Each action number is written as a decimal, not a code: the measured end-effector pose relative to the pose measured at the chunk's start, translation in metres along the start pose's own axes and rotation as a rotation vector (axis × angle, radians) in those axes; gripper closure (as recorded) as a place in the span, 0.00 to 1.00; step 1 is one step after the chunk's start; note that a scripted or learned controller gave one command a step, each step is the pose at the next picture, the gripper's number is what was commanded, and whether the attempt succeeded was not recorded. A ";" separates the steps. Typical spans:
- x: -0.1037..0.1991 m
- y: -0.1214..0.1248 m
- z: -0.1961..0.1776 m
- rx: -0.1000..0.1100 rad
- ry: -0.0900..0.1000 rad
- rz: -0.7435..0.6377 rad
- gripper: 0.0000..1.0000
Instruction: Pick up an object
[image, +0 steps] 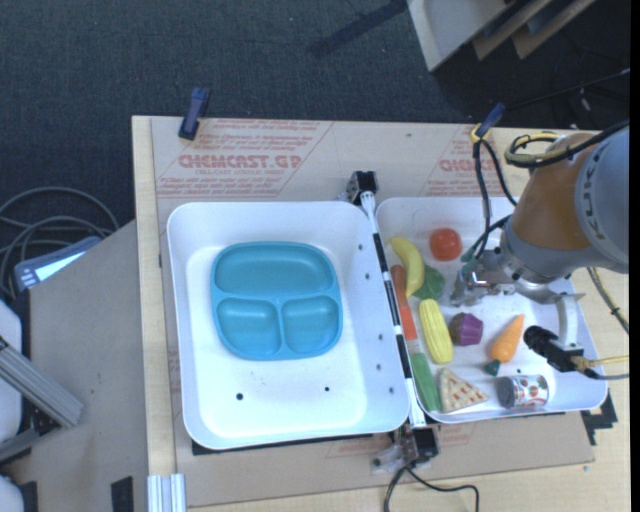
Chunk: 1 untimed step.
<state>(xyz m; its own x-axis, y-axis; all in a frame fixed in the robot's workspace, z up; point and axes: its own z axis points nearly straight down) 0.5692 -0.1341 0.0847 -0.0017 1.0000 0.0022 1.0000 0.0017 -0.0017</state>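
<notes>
Right bin (590, 398), near edge: can (523, 390) and pizza slice (458, 389) lie loose; mid-bin, corn (435, 330), purple piece (466, 327) and carrot (507, 338) likewise. Gripper (474, 283) hangs low just beyond them, toward the bin's far half; grip state cannot be told. Judged: nothing lifted, the pick not yet done.

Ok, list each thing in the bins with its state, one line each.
blue tray: lies flat in the left bin, nothing in its compartments
banana: lying in the right bin
tomato: loose, apart from the gripper
corn: lying flat
carrot: lying tilted
can: on its side
gripper: low over the right bin
</notes>
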 end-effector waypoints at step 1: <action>-0.001 0.000 0.000 0.000 -0.001 0.001 0.00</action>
<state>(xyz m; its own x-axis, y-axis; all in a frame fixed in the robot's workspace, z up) 0.5688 -0.1352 0.0845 -0.0003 1.0000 0.0011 1.0000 0.0003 -0.0021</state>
